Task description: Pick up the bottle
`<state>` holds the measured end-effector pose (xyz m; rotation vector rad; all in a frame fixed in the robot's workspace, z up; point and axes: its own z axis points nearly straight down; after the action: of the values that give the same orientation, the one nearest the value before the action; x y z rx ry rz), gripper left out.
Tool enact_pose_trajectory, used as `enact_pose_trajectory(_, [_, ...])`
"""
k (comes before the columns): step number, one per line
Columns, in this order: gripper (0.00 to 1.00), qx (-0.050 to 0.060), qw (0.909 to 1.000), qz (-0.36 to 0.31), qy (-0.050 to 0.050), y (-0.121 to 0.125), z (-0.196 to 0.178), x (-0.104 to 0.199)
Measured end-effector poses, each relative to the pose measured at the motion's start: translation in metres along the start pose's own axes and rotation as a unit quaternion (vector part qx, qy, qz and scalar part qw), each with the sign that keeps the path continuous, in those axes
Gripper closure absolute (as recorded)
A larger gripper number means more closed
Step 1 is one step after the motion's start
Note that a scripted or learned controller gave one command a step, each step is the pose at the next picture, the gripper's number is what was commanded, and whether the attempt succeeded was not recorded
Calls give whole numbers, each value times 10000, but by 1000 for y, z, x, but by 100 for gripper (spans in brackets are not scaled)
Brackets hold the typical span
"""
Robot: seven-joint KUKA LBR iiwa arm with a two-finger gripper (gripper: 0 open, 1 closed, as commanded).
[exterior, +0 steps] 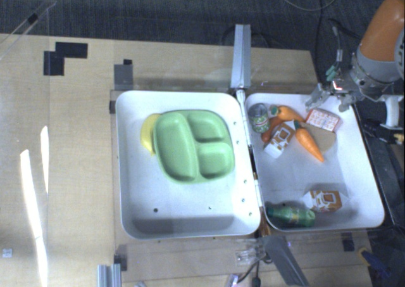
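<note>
The bottle (291, 215) is green and lies on its side along the front wall of the right bin (354, 178), near that bin's front left corner. My gripper (330, 101) hangs over the right bin's back right corner, far from the bottle. Its fingers stand open with nothing between them. A small red and white box (323, 120) lies just below the gripper.
The right bin also holds a grey can (258, 116), two carrots (309, 143), a red and white carton (280, 139) and a brown carton (326, 200) right of the bottle. In the left bin (136, 210) a green divided tray (193, 144) lies over something yellow (147, 133).
</note>
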<state>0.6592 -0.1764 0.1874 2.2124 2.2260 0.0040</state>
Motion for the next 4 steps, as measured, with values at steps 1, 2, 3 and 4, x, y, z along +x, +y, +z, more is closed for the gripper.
enact_pose_trajectory(1, [0,7,9999,-109,3,-90,83,29])
enact_pose_trajectory(2, [0,-51,9977,-676,-10,-116,98,88])
enact_pose_trajectory(3, [0,-19,9705,-2410,-5,-117,1,97])
enact_pose_trajectory(4, [0,-50,9389,-3442,-22,-160,97,82])
